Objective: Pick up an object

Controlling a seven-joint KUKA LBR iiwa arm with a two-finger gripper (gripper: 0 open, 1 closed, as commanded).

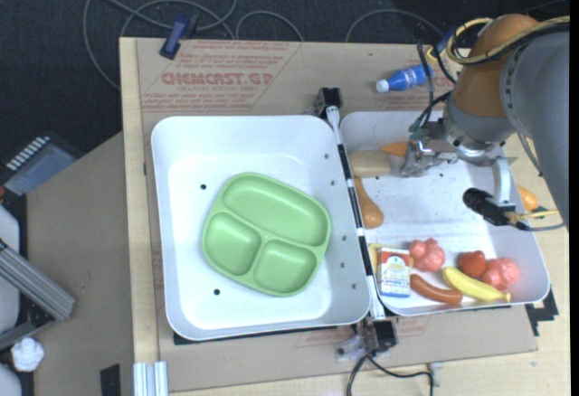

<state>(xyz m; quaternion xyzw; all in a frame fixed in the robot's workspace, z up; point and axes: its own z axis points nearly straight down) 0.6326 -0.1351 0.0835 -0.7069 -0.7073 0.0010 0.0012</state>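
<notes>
The arm's fingers (419, 159) hang low at the far end of the right bin (398, 126); whether they are apart or together, I cannot tell. A wooden spoon-like piece (366, 204) lies just beside them. Farther toward the near end sit a banana (470, 286), sausage (434, 288) and small carton (393, 273).

Two bins sit side by side on the bench (226, 69). The left bin (181, 159) contains a divided plate (264, 233). The right bin (534, 281) holds a banana (472, 286), a sausage (434, 288) and a small carton (393, 272) along its near edge. A bottle (403, 80) lies behind the right bin.
</notes>
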